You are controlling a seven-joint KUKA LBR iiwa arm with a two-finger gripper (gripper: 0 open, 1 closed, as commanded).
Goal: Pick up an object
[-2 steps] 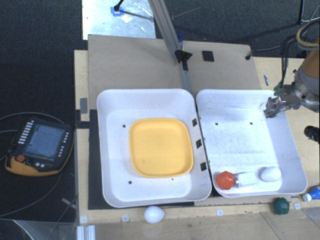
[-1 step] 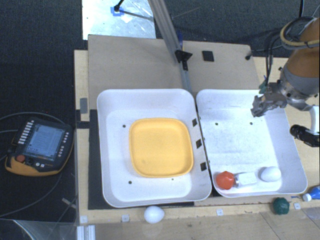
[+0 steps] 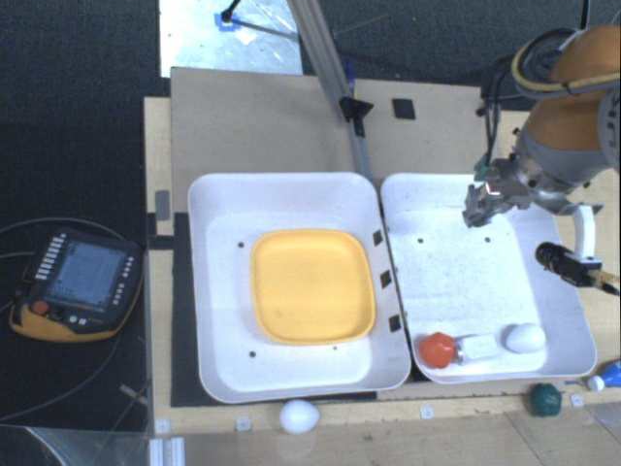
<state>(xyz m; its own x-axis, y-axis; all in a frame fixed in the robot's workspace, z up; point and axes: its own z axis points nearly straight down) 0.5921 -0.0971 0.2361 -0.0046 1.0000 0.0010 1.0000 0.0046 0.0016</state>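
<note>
The gripper [image 3: 479, 208], its grip state indeterminate, hangs over the upper part of the right bin [image 3: 466, 270] at frame right, well apart from the red ball [image 3: 437, 349], white tube [image 3: 478, 348] and white egg [image 3: 525, 338] along its lower edge, so no pick is yet made.
</note>
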